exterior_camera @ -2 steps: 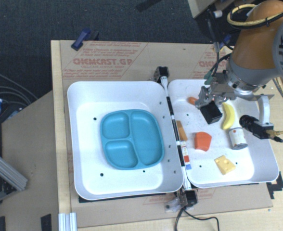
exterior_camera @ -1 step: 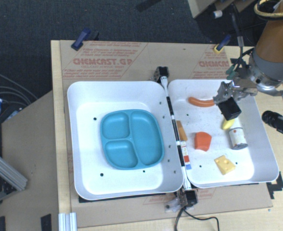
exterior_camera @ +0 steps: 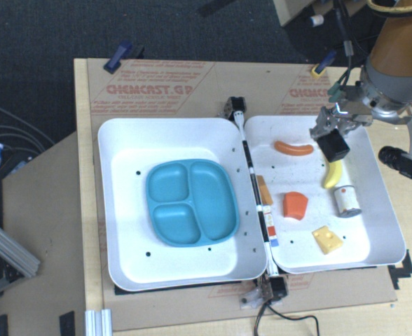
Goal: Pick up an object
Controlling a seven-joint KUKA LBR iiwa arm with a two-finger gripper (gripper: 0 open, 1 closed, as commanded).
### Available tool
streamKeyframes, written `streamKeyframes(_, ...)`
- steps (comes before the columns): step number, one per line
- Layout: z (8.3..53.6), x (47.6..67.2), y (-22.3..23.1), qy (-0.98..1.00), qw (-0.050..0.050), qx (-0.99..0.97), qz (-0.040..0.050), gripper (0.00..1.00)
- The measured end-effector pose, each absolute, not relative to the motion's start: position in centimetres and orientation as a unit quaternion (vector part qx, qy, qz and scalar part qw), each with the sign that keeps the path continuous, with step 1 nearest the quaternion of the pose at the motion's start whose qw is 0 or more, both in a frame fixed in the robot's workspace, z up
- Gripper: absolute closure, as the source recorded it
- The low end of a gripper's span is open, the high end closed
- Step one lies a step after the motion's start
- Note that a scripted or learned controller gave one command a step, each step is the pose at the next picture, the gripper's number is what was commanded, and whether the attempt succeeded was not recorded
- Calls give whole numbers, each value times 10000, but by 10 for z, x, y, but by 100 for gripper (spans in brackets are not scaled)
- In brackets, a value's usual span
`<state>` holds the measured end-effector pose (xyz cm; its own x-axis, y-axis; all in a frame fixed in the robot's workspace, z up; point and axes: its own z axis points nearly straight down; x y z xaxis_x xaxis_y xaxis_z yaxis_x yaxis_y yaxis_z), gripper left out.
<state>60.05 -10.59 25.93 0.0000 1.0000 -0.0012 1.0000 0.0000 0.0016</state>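
The right bin (exterior_camera: pixel 374 250) holds several small objects. An orange hot dog (exterior_camera: pixel 293 148) lies near its back wall. A yellow banana (exterior_camera: pixel 333 174) sits right of the middle, with a small grey and white can (exterior_camera: pixel 346 200) just below it. An orange-red block (exterior_camera: pixel 295 206) rests in the middle and a yellow cheese wedge (exterior_camera: pixel 327 239) lies toward the front. My gripper (exterior_camera: pixel 332 144) hangs over the bin's back right part, just above the banana's upper end and to the right of the hot dog.
The left bin (exterior_camera: pixel 118 152) carries a blue divided plate (exterior_camera: pixel 192 201). A rail with orange and white labels (exterior_camera: pixel 262 198) runs between the two bins. Blue clips (exterior_camera: pixel 117 57) sit on the brown board behind the bins.
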Motion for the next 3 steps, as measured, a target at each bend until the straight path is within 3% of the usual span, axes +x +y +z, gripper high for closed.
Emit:
streamKeyframes(1, 263, 614, -99, 7074, 11, 7068, 4, 100)
streamKeyframes(2, 264, 583, -68, 7074, -12, 7068, -5, 100)
streamKeyframes(3, 252, 643, -47, 7075, 7, 7067, 4, 100)
